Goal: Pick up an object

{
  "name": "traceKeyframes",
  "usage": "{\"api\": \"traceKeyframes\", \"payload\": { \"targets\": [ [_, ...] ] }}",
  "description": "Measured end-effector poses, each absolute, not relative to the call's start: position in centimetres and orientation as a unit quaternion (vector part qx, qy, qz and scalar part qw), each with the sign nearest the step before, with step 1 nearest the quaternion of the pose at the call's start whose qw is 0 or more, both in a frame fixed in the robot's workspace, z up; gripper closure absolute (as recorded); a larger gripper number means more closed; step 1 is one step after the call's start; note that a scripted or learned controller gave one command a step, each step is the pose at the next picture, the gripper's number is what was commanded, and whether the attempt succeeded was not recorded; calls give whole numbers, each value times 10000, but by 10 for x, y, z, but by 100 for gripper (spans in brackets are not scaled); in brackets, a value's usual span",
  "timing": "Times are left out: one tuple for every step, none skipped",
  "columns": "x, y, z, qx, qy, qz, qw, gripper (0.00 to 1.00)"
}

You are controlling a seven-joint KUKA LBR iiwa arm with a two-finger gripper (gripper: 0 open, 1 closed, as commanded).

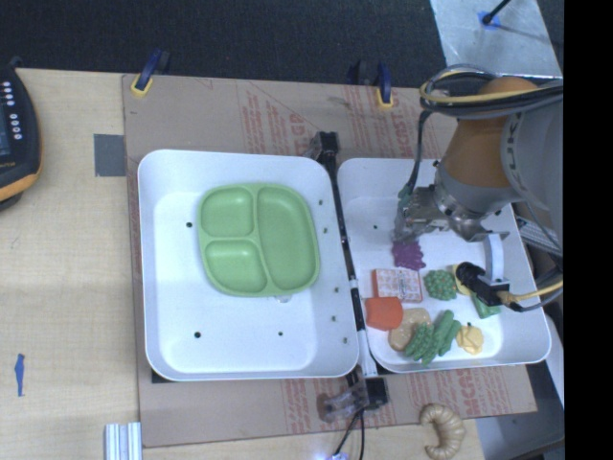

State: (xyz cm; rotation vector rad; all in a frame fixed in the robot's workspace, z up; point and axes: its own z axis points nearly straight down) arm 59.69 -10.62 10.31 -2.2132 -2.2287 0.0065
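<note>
My gripper (412, 230) hangs low in the right bin (369, 185), right above a purple bunch of grapes (409, 253). Nothing shows between the fingers. In front of the grapes lie a pink-and-white wrapped packet (397, 283), a green broccoli piece (440, 284), a red-orange block (384, 312), a tan cookie (413, 328), green pea pods (436, 336) and a small yellow piece (470, 338).
The left bin (172, 343) holds a green divided plate (259, 239). A tan curled toy (444, 429) lies on the cardboard in front of the right bin. An orange-black controller (11, 132) sits at the far left of the bench.
</note>
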Motion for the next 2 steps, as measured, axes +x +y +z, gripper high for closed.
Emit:
{"api": "traceKeyframes", "payload": {
  "targets": [
    [597, -106, 103, -7042, -7100, 26, 4, 0],
    [573, -109, 91, -7060, -7082, 28, 29, 0]
  ]
}}
